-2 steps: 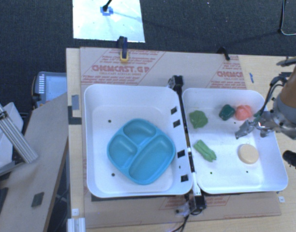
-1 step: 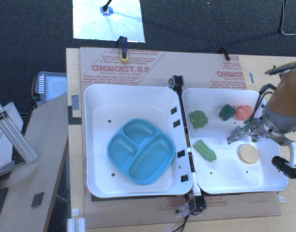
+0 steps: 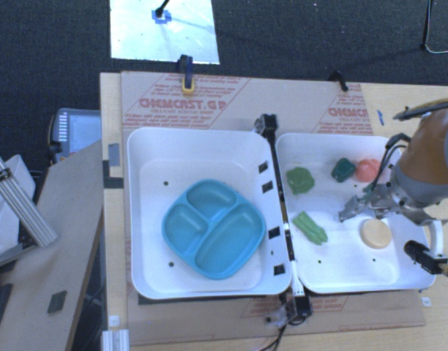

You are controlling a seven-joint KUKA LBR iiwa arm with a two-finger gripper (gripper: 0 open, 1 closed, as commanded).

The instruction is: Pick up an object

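Over the right bin [image 3: 341, 280] we see the gripper [image 3: 350, 212] low among the small objects.
We cannot tell how it is set or whether it has hold of anything. Around it lie a cream disc [image 3: 375, 233] just beside it, a green piece [image 3: 310, 227], a green lump [image 3: 300, 179], a dark green object [image 3: 343, 169] and a pink one [image 3: 367, 170]. A blue divided plate [image 3: 213, 227] sits in the left bin [image 3: 147, 159].

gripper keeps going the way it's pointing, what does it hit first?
The gripper points toward the view's left. Probably the elongated green piece or bare floor of the right bin; height above the floor is unclear.
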